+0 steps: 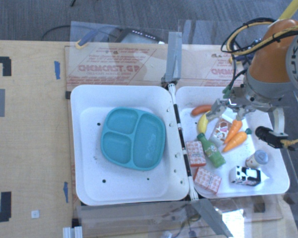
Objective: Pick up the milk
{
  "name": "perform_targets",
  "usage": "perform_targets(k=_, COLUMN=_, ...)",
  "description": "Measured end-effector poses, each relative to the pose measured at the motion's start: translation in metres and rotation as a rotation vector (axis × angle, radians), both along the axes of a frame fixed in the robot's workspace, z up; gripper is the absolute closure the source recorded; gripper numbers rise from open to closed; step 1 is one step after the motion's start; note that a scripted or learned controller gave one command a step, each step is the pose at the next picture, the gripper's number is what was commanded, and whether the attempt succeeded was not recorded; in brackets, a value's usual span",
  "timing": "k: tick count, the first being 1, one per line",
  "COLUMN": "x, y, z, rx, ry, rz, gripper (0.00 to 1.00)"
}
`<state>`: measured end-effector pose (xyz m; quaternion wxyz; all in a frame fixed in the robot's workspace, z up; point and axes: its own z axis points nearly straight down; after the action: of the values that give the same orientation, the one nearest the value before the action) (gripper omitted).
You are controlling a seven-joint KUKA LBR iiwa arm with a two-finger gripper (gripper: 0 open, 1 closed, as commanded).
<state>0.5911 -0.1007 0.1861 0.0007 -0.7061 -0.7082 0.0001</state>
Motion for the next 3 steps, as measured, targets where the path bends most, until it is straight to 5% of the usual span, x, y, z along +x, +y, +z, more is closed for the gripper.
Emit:
perform_targets(k=1, x=0.009, y=-0.036, z=-0.079, rx=-0.005, ry=-0.027, rz=-0.095, gripper=0.0)
perform_targets(k=2, x=-0.002, y=-0.02, z=-0.093, rx=0.0, ry=-0.019, rz=-0.34, gripper=0.0)
perform_targets(k=3, x=-0.003, y=-0.02, z=-0.084, rx=0.001, ry=-0.017, rz=-0.341, gripper=1.0)
